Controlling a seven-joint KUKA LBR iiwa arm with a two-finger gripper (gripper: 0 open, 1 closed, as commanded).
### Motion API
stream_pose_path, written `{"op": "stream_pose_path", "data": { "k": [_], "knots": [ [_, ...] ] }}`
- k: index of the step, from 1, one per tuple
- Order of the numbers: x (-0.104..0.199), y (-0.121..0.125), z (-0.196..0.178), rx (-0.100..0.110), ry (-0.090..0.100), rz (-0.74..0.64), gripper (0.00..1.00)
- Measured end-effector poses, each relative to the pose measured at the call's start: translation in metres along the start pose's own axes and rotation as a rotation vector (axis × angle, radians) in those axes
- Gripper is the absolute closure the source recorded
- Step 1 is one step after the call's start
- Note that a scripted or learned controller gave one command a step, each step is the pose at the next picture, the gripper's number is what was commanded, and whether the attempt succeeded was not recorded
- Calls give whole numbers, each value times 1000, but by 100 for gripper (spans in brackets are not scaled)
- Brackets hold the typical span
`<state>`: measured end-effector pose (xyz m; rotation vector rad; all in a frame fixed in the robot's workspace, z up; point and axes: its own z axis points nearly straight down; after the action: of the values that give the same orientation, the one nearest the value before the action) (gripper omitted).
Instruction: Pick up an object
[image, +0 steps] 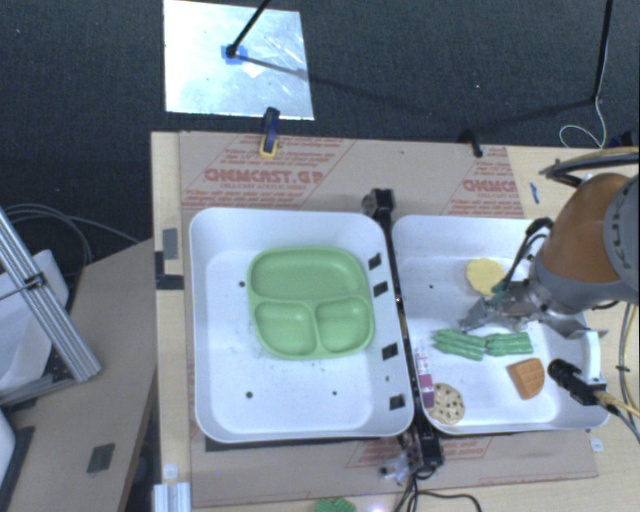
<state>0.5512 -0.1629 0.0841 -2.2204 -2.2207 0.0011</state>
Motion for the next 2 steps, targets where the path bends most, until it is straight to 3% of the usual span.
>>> {"op": "stream_pose_path", "data": {
  "k": [1,2],
  "knots": [
    [16,-24,0,0,1,1,0],
    [15,-22,-11,-5,-1,2,100]
  ]
}}
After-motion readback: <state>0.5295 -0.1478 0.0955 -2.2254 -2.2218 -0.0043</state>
